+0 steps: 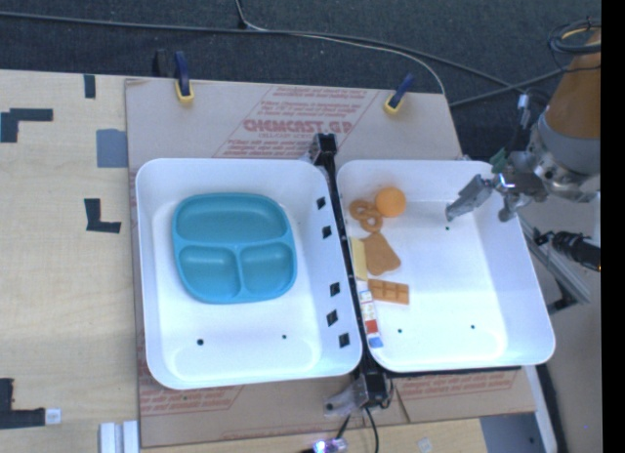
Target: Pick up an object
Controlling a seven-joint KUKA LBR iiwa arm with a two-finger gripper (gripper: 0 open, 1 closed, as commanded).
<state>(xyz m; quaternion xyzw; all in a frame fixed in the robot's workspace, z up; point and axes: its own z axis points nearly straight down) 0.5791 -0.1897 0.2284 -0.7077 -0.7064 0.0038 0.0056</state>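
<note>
Seen from above: two shallow white bins side by side on a counter point(59, 246). In the left bin point(156, 344), a blue divided plate point(234, 246). In the right bin point(508, 334), clustered against its left wall: an orange ball point(391, 202) touching a small pretzel point(365, 213), a tan wedge point(381, 254) just below, an orange waffle-like bar point(389, 293) lower still. Over the right bin's upper right corner, the claw point(485, 200), fingers spread open, gripping nothing, well apart from the objects.
</note>
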